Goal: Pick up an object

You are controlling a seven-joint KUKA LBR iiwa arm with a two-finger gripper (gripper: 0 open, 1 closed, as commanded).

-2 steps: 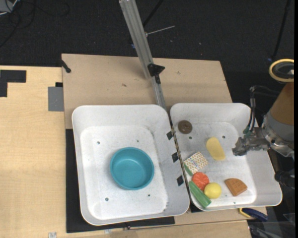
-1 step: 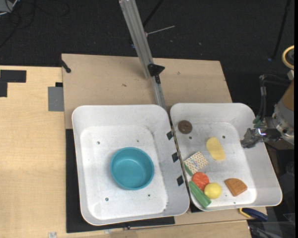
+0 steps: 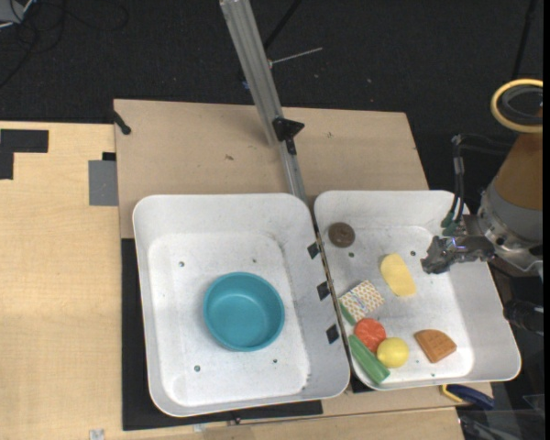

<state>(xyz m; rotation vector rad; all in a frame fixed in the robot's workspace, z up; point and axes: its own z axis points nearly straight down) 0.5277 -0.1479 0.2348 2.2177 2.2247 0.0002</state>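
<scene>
Jaws: the jaws are hanging low over the right bin's right side; whether they are wide or narrow I cannot tell, and nothing is showing between them.
Arm: the grey arm is reaching in from the right, its orange band sitting above the wrist.
Right bin: the right bin is carrying a yellow block just left of the jaws, a brown disc near the far left corner, and a patterned packet by the divider.
Near edge: a red ball, a yellow ball and a green piece are crowding together; a brown wedge is lying to their right.
Left bin: the left bin is holding a teal bowl, standing upright.
Worktop: the worktop is bearing both bins side by side.
</scene>
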